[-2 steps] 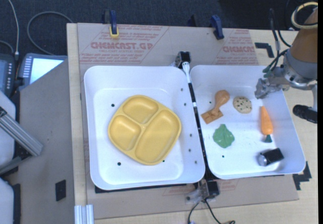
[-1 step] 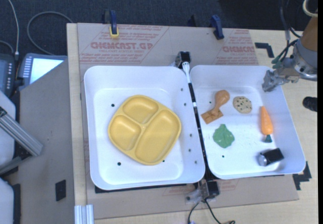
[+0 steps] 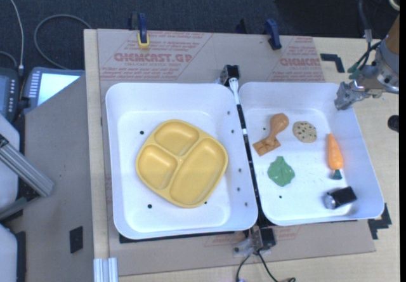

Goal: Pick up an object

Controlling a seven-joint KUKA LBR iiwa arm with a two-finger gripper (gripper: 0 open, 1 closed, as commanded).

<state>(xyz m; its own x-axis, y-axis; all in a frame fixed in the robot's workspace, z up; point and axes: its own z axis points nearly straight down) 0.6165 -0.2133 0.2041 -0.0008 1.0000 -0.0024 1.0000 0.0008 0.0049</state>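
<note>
Arm poised at the right bin's far corner, nothing picked yet.

Nearest in the right bin [image 3: 365, 166] lies a small black and silver piece [image 3: 340, 197], then a green blob [image 3: 280, 171], a carrot [image 3: 334, 152], a brown drumstick [image 3: 273, 133] and a cookie [image 3: 305, 131]; a yellow tray [image 3: 182, 162] sits in the left bin [image 3: 120, 147]. All of them lie well apart, so a clean try likely means picking one with open space around it, the carrot or the cookie, centring straight above it and closing across its narrow side. Farthest, the gripper [image 3: 347, 93] hangs over the bin's far right rim, holding nothing and touching nothing; I cannot tell how wide its fingers stand, the view being too small.
</note>
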